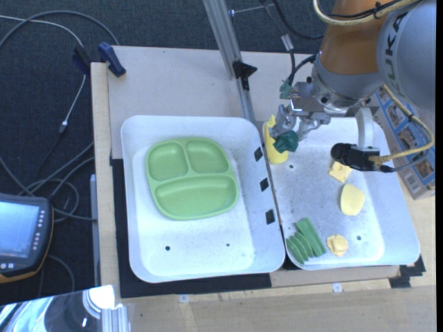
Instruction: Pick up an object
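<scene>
Hovering over the right bin (394, 206), the end effector (289, 131) sits low at the bin's upper left corner, hard by the divider where the two bins meet. Just under its tips there is a dark green lump (286, 142), and right beside that a yellow piece (275, 151) against the bin wall. Is the green lump pinched between the fingers or merely lying under them? From this slant I cannot tell, and I cannot tell whether the end effector is spread or closed either; the metal there is a tangle of parts.

My read: this is the grasp itself, or the instant just around it. The arm (360, 33) is down in the corner, not travelling high over the desk (173, 81).

Other candidates lie well apart in the same bin: a yellow block (339, 172) near a black fitting (353, 156), a rounder yellow thing (351, 200), a small yellow bit (337, 244), and a ribbed green item (305, 238) at the lower left. The left bin (138, 254) carries a green divided plate (192, 178).

Next move, as I judge it: a firm closure on the green lump, then a straight lift. The corner is tight, so the wall and the neighbouring yellow piece may crowd the fingers; a clean vertical pull looks safest.
</scene>
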You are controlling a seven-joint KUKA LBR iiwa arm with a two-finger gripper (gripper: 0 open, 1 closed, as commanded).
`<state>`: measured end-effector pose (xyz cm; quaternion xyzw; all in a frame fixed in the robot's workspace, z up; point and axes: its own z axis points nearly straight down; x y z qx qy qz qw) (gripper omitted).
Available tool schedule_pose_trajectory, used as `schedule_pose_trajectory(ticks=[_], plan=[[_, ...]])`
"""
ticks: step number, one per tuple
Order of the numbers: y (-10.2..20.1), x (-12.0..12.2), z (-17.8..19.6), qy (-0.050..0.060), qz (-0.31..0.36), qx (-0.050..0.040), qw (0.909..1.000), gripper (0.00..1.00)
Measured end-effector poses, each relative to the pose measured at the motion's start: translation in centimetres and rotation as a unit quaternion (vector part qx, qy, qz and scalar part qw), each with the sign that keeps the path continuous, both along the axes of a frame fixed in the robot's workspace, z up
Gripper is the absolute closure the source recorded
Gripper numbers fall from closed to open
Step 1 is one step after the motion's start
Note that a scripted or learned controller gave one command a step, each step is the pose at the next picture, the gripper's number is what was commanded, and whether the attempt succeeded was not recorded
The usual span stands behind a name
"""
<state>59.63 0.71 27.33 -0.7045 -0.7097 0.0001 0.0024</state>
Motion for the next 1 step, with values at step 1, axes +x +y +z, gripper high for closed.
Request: schedule_pose_trajectory(ticks=[1], plan=[[5.07, 1.28, -2.16, 0.001, -0.001, -0.0006, 1.0000, 1.00]])
